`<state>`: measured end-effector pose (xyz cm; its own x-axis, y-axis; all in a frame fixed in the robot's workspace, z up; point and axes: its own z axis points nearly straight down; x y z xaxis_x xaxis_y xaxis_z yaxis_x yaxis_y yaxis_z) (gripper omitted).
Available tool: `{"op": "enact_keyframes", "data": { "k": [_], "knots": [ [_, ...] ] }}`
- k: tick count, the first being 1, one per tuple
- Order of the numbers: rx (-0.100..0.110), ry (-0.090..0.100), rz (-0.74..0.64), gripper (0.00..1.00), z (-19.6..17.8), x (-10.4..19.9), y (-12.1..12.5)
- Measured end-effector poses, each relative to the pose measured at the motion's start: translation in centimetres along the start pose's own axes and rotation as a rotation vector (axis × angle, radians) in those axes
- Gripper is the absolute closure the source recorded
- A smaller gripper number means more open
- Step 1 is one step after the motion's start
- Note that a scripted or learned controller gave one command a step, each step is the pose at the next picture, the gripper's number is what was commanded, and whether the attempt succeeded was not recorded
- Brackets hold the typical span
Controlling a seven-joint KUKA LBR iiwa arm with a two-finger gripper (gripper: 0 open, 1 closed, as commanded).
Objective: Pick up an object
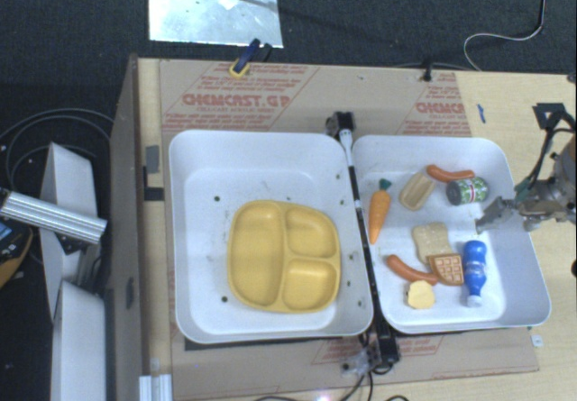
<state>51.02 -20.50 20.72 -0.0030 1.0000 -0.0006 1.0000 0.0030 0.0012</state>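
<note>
The right bin (518, 273) holds several toy foods. An orange carrot (378, 214) lies by its left wall, and a beige roll (416, 190) sits near the back. Behind that lie a red sausage (449, 174) and a green can (467, 190). Toward the front are a bread slice (431, 238), a brown waffle (446, 268), a second sausage (409, 267), a yellow piece (420, 296) and a blue bottle (474, 271). My gripper (494, 210) reaches in from the right, low over the bin just right of the can and above the bottle, with nothing visibly in it.
The left bin (194, 210) holds a yellow divided tray (282, 255). A black divider bar (358, 210) runs between the two bins. Cardboard (270, 97) lies under both bins, and cables hang at the right by the arm (550, 196).
</note>
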Motion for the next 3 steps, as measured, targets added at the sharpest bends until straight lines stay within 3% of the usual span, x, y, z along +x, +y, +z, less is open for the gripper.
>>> {"op": "enact_keyframes", "data": {
  "k": [1,2,3],
  "knots": [
    [-0.002,0.001,-0.001,0.00,12.3,5.4,5.1],
    [-0.002,0.000,-0.001,0.00,12.2,7.8,10.5],
    [0.001,0.001,0.001,0.00,12.3,10.6,4.1]
  ]
}}
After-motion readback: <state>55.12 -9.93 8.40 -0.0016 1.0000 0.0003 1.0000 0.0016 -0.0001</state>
